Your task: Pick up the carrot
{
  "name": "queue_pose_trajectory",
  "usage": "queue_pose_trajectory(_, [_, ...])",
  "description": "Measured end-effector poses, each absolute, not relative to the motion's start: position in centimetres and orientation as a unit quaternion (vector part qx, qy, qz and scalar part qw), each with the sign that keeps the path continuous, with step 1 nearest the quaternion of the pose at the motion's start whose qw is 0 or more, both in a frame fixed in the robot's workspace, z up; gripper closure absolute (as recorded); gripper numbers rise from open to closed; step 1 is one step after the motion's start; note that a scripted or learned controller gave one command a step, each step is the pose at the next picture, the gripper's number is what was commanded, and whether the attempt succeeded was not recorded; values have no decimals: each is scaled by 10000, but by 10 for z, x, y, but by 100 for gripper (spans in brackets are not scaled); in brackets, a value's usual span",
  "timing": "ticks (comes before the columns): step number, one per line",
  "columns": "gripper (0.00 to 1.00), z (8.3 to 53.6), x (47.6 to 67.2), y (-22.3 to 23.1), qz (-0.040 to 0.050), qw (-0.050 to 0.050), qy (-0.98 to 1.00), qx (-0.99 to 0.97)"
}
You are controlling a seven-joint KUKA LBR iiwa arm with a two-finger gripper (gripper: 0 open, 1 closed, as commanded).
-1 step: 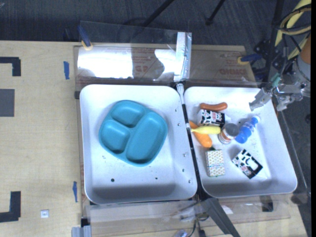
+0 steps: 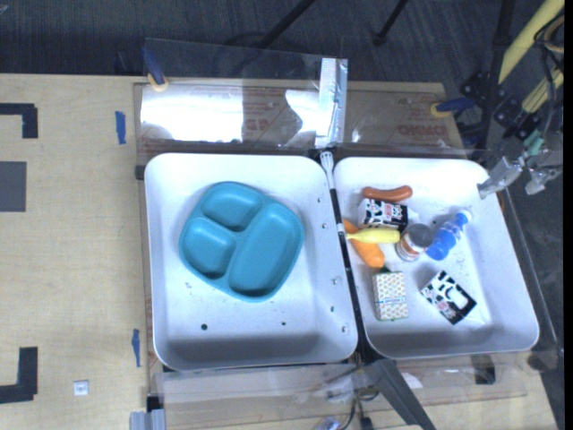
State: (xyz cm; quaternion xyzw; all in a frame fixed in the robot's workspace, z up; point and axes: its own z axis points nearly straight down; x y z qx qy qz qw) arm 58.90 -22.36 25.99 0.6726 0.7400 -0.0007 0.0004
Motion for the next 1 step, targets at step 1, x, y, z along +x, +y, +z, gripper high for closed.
queue_pose_trajectory(1, [0,163,570,-140,-19,-28,6644,7474])
